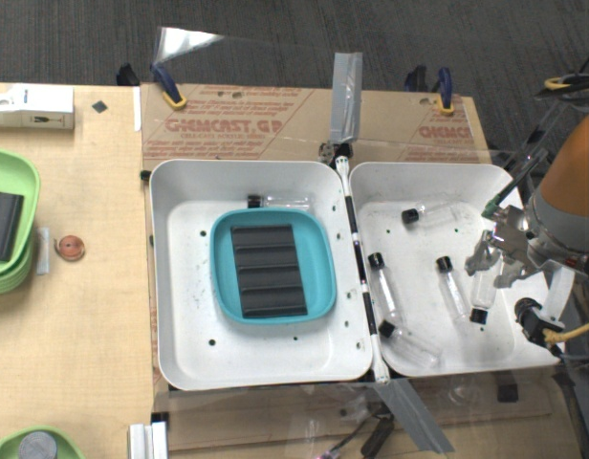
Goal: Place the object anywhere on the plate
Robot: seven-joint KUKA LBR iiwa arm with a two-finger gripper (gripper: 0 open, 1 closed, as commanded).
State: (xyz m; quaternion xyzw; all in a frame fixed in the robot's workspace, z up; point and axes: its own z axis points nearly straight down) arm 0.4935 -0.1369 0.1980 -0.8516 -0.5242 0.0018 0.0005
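- The teal plate (272,265) lies in the middle of the left bin (175,285), with a dark ribbed insert (268,270) lying on it; the target sits well clear of the bin walls, which should leave easy room for a drop from above.
- The right bin (424,352) holds the candidate objects: several clear tubes with black caps, scattered apart from one another. One tube (451,287) lies near the bin's middle, one tube (381,280) runs along the left wall beside the divider, and a small black-capped piece (410,216) rests toward the far side.
- None of these tubes is on the plate, so the placing appears not yet done.
- The gripper (497,256) hangs over the right edge of the right bin, near another capped tube (480,309) lying close to that wall; it probably stands there to pick from this bin.
- Whether its claw is wide, narrow or closed on anything cannot be told; the metal parts overlap and blur together at this angle.
- A clear tube (275,202) also lies in the left bin just beyond the plate's far rim, apart from it.
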